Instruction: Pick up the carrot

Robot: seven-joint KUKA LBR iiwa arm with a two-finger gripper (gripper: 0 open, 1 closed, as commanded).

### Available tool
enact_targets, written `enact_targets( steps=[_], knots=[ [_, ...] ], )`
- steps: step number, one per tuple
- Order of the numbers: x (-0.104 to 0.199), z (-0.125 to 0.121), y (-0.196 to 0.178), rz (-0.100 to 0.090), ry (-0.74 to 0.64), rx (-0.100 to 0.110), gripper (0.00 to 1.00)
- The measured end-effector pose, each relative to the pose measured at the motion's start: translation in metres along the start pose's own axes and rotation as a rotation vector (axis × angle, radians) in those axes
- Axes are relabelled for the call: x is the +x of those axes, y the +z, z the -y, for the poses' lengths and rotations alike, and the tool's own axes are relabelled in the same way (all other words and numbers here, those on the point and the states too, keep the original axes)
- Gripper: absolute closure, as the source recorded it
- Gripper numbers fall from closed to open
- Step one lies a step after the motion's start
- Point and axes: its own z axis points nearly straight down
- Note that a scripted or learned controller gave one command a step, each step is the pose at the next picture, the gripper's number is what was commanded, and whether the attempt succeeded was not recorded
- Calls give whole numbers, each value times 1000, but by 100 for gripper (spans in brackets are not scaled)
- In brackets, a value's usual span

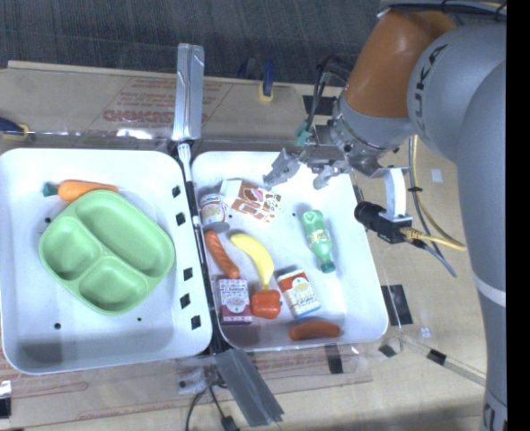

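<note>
Orange carrot with green top (83, 188): lower edge hidden behind rim of green three-compartment plastic plate (107, 250). Small labelled cartons and cans: print too small to read. Grey arm with orange band (445, 79): cut off at top and bottom edges. Flat patterned packet (254, 200): contents cannot be told.
</note>
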Motion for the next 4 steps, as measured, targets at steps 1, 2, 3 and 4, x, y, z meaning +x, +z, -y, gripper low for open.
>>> enact_targets(
  steps=[1, 2, 3, 4],
  knots=[
    [65, 1, 60, 1, -312, 0, 0],
    [89, 85, 60, 1, -501, -2, 0],
    [-1, 47, 34, 3, -221, -5, 0],
    [59, 84, 27, 1, -147, -1, 0]
  ],
)
